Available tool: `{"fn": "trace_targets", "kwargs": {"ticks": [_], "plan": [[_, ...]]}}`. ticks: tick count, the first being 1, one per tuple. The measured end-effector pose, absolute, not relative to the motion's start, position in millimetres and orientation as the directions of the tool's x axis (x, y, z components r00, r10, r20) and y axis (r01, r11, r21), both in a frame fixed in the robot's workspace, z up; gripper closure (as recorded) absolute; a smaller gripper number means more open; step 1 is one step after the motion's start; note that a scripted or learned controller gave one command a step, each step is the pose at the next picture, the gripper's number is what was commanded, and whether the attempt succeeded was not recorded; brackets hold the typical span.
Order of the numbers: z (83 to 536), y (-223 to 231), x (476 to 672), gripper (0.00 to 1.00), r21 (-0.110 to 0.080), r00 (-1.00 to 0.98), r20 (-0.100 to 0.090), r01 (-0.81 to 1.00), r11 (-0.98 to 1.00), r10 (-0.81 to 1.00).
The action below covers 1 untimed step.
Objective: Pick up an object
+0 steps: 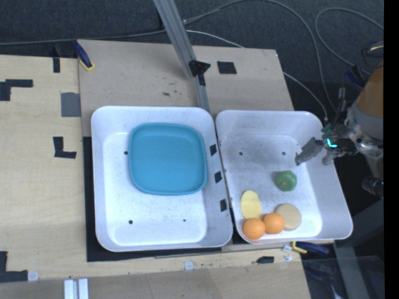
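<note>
Gripper point(316, 152) at right bin's point(249, 126) right rim, above green ball point(286, 180); nothing between fingers, spread unclear, arm cut off at frame edge. Yellow piece point(250, 204), two orange balls point(262, 225), beige round point(288, 216) clustered near front wall. Blue plate point(168, 158) in left bin point(112, 167).

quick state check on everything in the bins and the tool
blue plate: flat in the left bin, nothing on it
green ball: loose in the right bin
yellow piece: lying near the front wall
two orange balls: touching, front wall
beige ball: beside them
tool: over the right bin's right edge, holding nothing
</note>
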State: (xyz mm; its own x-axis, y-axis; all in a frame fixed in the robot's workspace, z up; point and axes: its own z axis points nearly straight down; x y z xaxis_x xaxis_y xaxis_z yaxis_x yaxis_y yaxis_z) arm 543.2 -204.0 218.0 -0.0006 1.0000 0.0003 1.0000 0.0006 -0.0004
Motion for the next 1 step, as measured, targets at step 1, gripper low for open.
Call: {"fn": "trace_targets", "kwargs": {"ticks": [1], "plan": [[217.9, -204.0, 543.2, 0.00, -0.001, -0.001, 0.000, 1.000, 0.001, 1.000]]}}
